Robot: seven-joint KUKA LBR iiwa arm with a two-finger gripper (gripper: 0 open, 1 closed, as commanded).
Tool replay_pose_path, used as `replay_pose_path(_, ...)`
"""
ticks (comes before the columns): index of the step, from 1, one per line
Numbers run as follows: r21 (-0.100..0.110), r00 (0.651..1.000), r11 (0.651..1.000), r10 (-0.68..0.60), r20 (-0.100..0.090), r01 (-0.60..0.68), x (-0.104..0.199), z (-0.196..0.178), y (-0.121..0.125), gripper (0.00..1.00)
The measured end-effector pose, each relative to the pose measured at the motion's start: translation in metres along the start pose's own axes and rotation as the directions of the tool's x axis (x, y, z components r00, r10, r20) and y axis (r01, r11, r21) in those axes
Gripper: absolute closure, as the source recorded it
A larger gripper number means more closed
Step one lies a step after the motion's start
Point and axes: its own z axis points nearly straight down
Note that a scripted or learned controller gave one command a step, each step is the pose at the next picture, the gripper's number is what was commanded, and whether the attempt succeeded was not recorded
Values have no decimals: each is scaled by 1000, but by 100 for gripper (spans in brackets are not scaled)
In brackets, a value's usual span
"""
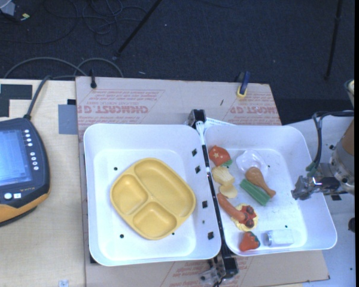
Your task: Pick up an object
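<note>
Step in hand: approach. We judge nothing lifted yet; the end effector (303, 188) sits at the right rim of the right bin (314, 220), and whether it is released or clenched we cannot tell at this angle.

Next move, as we judge it: travel left over the contents, choose one piece standing apart from the rest, descend.

Candidates, all in the right bin:
- tomato (219, 155), one, near the divider
- drumstick (258, 179), one, touching the green piece (254, 192), one
- pale yellow pieces (225, 182), possibly two; the cluster blurs
- sausage-like piece (228, 205), one
- strawberry (249, 241), one
- white cylinder (279, 238), one, well apart from the rest
- clear wrapper (250, 159), one

Left bin (102, 220): yellow divided plate (152, 197), one, three compartments.

Desk: bins, two; tablet pendant (12, 169), one.
</note>
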Motion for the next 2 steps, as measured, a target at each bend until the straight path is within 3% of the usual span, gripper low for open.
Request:
replay_pose_path(1,-19,1000,1000,-5,6,5,-18,124,46,100)
replay_pose_path(2,-20,1000,1000,-14,0,14,102,14,14,100)
